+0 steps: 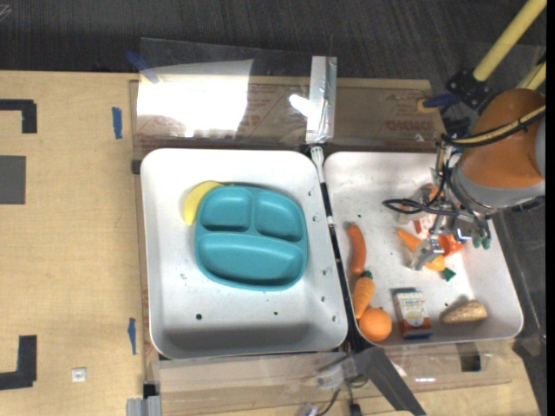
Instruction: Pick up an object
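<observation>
My gripper [431,251] is low in the right bin [381,176], at its right-centre, below the arm's orange band [507,150]. It sits right over a small cluster of orange and red toy pieces [408,238], with a green-tipped piece [447,275] just beneath it. Cables and the wrist hide how it meets those pieces. Elsewhere in the same bin lie a reddish-orange sausage [356,246], a carrot [362,292], a round orange [375,324], a small red-labelled box [409,310] and a tan potato-like lump [464,312].
The left bin [165,232] holds a teal divided plate [251,236] with a yellow item [196,199] poking out at its upper left. A clear plastic sheet [217,102] and a metal strip [321,98] lie behind the bins.
</observation>
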Robot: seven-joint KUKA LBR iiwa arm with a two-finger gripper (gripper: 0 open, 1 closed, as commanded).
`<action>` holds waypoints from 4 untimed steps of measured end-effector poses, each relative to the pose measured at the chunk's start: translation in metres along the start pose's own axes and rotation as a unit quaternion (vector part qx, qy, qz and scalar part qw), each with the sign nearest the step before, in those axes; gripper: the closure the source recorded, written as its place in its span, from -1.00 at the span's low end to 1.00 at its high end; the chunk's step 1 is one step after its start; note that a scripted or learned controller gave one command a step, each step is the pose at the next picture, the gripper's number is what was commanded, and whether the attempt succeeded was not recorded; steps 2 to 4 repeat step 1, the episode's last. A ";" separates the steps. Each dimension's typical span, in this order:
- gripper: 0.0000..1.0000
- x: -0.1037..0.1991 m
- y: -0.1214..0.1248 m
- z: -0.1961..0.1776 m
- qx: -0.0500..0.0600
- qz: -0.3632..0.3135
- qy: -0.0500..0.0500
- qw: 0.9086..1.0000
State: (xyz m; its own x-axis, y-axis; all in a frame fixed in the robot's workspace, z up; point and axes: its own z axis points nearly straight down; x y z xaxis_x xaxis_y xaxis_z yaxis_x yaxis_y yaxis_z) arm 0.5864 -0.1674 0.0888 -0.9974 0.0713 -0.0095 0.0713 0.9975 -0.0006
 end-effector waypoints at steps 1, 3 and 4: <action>-1.00 0.052 0.030 -0.001 0.000 0.089 -0.002 0.996; -1.00 0.052 0.030 -0.001 0.000 0.089 -0.002 0.996; -1.00 0.052 0.030 -0.001 0.000 0.089 -0.002 0.996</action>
